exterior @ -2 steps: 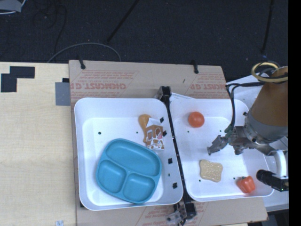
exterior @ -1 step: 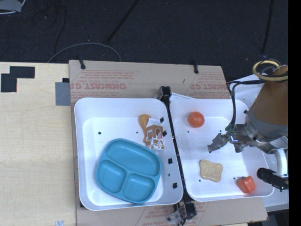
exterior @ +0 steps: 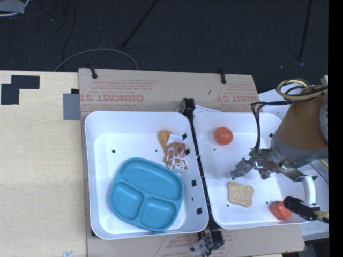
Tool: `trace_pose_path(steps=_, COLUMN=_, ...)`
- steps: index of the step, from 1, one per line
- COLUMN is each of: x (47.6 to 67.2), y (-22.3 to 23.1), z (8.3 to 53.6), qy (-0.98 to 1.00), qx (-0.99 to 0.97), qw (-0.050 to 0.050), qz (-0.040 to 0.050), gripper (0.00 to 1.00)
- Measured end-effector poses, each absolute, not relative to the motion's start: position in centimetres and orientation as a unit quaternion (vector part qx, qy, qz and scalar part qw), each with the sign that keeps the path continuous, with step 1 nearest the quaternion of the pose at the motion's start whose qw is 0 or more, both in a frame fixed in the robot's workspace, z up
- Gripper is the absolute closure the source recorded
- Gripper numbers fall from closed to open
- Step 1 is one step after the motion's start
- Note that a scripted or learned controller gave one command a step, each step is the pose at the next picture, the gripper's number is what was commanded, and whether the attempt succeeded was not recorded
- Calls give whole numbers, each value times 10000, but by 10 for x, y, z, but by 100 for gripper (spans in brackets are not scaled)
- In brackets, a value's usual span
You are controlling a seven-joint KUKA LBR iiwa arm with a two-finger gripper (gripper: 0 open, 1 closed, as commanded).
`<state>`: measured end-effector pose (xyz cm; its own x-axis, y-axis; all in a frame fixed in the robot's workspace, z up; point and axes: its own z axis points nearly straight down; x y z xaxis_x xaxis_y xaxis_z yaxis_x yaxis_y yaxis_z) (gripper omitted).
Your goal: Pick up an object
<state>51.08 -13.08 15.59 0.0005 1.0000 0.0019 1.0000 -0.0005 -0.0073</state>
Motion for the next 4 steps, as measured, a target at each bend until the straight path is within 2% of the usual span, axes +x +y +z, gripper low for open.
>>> trace_pose_path(steps=1, x=519, y=-130, z=99, qy=-7068, qx=-7074, qw=38, qz=20, gripper=0)
trace_pose_path(steps=2, x=519, y=-129, z=87, qy=-7065, qx=-7077, qw=24, qz=11, gripper=0)
trace_pose_path(steps=3, x=519, y=-131, z=98, qy=-7047, qx=-7095, qw=21, qz=8, gripper=100)
trace_pose_path(steps=4, x=515, y=-140, z=155, qy=-7049, qx=-7093, qw=-4, qz=-1, gripper=100)
